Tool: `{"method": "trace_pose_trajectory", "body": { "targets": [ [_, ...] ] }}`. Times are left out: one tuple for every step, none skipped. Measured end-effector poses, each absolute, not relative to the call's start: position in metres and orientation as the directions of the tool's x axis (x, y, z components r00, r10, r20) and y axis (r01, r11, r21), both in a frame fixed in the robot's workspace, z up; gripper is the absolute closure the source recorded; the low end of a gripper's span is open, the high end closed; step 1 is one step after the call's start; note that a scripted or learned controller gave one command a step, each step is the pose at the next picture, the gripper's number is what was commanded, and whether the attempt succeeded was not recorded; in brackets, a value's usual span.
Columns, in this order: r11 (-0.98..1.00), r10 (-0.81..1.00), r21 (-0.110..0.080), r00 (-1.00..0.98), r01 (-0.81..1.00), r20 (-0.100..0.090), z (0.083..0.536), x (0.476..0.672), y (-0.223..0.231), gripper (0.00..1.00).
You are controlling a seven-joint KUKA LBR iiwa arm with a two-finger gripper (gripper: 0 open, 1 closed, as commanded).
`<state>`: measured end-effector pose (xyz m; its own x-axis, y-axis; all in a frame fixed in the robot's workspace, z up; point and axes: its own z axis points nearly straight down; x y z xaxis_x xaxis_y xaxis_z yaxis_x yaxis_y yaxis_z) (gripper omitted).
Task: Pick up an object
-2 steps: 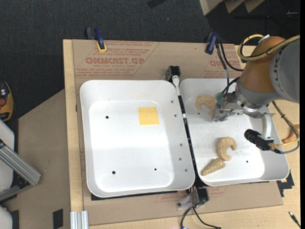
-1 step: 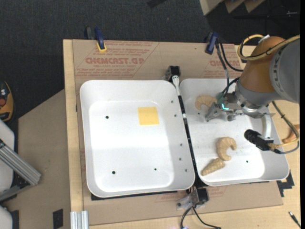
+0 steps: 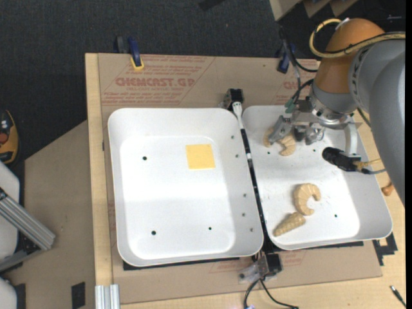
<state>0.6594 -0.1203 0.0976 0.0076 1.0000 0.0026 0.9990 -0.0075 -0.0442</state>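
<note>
Robotics lab, clamped brown board [image 3: 193, 76], two white bins [image 3: 129, 172], loose cables [image 3: 270, 295], dark carpet [image 3: 58, 24]

A single camera sits fixed above the counter [image 3: 161, 76], looking down at a slant and far enough back to take in both white bins: the left bin [image 3: 129, 237] and the right bin [image 3: 360, 217] lie side by side, mid-frame. The grey arm [image 3: 380, 76] enters from the view's right edge.
</note>
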Motion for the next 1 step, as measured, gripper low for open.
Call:
{"method": "trace_pose_trajectory", "body": {
  "targets": [
    [-0.012, 1.000, -0.046, 0.012, 0.999, -0.003, 0.0784, 0.6562, -0.1013, 0.00]
  ]
}}
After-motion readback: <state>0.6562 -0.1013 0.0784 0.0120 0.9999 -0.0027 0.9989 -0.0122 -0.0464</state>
